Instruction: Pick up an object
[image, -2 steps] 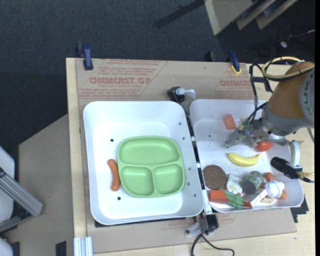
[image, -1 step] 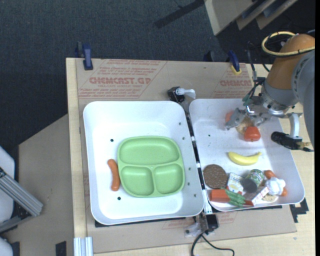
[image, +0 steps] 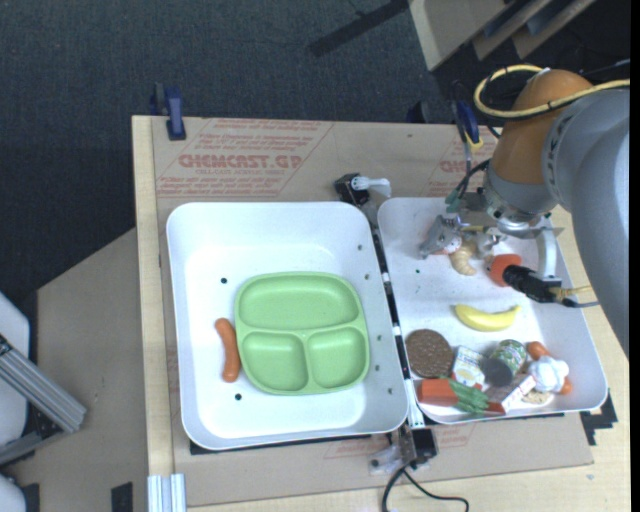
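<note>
Objects for picking sit mostly in the right bin (image: 400, 215), and from my seat I count a banana (image: 488, 317) lying flat near the middle, a dark round cookie (image: 429, 351) toward the near left, and a crowded heap along the near edge: a carrot (image: 438, 391), something green (image: 511, 354), a white piece (image: 549, 374) and other bits too jumbled for me to name. Up at the far end, a small tan lump (image: 464, 262) lies just below the gripper (image: 458, 235), with an orange-red piece (image: 503, 269) just beside it. I see the gripper low over that far end of the right bin, the arm (image: 560, 130) coming in from the right with its orange band (image: 530, 125) above the wrist; whether it is grasping anything I cannot tell, since it is small and cluttered with cables. The left bin (image: 190, 330) holds a green tray (image: 300, 332) with three compartments, and a sausage (image: 229, 349) lies on the bin floor just left of the tray, apart from it. Both bins rest on a cardboard sheet (image: 250, 150) on the counter, printed in red with what reads roughly as "CHEMCAST GP"; the smaller lines under it are too blurred for me to read. A blue clamp (image: 173, 110) grips the sheet's far left corner.
</note>
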